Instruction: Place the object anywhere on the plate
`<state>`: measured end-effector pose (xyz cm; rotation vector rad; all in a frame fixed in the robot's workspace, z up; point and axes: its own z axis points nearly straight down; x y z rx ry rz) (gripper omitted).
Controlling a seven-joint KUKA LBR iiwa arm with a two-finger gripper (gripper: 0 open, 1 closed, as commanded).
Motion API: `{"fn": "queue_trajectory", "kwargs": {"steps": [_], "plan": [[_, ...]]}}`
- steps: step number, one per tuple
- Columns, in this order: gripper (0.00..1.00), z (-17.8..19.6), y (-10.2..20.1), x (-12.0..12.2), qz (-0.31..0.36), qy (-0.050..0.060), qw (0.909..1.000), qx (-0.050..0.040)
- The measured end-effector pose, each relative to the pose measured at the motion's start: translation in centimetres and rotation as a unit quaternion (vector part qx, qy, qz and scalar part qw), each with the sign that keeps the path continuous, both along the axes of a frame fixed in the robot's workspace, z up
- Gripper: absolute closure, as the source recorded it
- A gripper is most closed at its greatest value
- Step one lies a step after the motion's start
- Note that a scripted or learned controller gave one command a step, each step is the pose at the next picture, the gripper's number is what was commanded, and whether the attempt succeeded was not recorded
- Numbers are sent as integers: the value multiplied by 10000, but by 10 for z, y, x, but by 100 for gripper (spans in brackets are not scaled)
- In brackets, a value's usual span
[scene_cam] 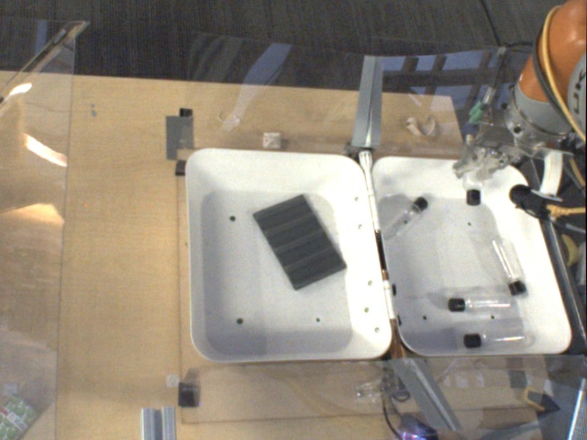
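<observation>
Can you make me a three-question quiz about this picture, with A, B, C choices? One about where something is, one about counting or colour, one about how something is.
1. Where is the dark grey ridged plate?
A. left bin
B. right bin
C. on the wooden bench

2. How many white bins are there?
A. one
B. two
C. four

3. How do the clear tubes with black caps lie?
A. stacked in a pile
B. standing in a rack
C. scattered apart

Answers: 1 A, the plate lies in the left bin. 2 B, two sit side by side. 3 C, tubes such as this one lie spread across the right bin.
</observation>
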<state>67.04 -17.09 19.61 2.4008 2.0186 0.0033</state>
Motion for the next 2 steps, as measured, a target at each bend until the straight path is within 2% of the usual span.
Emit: {"fn": "queue_trajectory", "kwargs": {"steps": [1,2], "plan": [[100,71,4,-16,-1879,-5,9822,13],[100,131,15,-5,-4023,8,9155,19]]}}
